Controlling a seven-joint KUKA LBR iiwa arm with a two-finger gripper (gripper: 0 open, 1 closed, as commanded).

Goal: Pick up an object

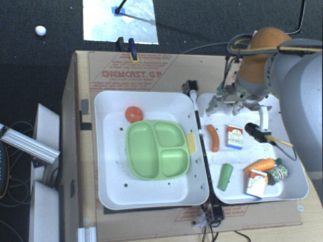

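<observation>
Gripper [235, 104] of the grey arm hangs over the far end of the right bin [299, 188], low above a bare patch of white floor with nothing visibly in its grasp. Whether it is spread or pressed together cannot be told from this slanted overhead view.

The candidates for the pick lie on the near side of it in the same bin. An orange sausage [214, 137] lies beside the divider, and a small carton [234, 137] lies just beside the sausage; these two are nearest the tool. A green cylinder [225, 177], a carrot [261, 165] and a second carton [256, 183] lie closer to the front rim, the carrot and that carton close together. The left bin [113, 160] holds a green divided tray [156, 149] and a red ball [133, 114], well apart from the arm.

The task appears to be at the approach stage: no object is lifted and none is in contact with the tool. The next move likely calls for shifting toward the near side of the bin, centring over one item and coming straight down on it. The sausage sits close to the bin wall, which could crowd a grasp, so the small carton looks like the freer target.
</observation>
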